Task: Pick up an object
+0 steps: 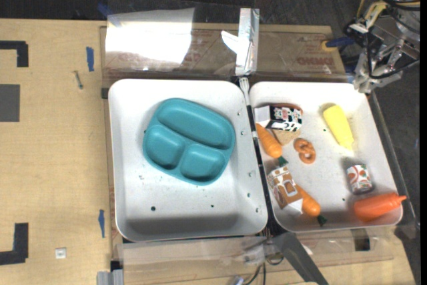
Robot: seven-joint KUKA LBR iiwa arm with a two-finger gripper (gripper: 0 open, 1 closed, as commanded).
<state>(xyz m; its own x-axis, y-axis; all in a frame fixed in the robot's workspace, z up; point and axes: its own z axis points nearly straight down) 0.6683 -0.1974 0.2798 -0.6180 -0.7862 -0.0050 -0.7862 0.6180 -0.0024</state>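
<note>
Gripper [385, 58] poised beyond the far right corner of the right-hand shallow white bin [381, 137]; whether its fingers are open cannot be told. Candidate objects crowd that bin: a yellow plastic corn cob [338, 124], a small red-and-white can [359, 178] and an orange plastic carrot [378, 205] against the near wall. Probable faults are a rounded toy slipping out, or fingers striking the wall.

Two white bins sit side by side on the bench. The left bin [133, 210] holds a teal plate [189, 139] with three sections. The right bin [381, 137] holds small toys. A black and white carton [285, 117] lies near the top. A carrot [268, 141] is just below it. A pretzel [305, 151] sits in the middle. A yellow corn [339, 125] lies to the right. A little can [359, 178] is above a big orange carrot [377, 206]. A brown and white box [284, 186] touches another small carrot [308, 203]. The gripper [373, 70] hangs past the top right corner.
</note>
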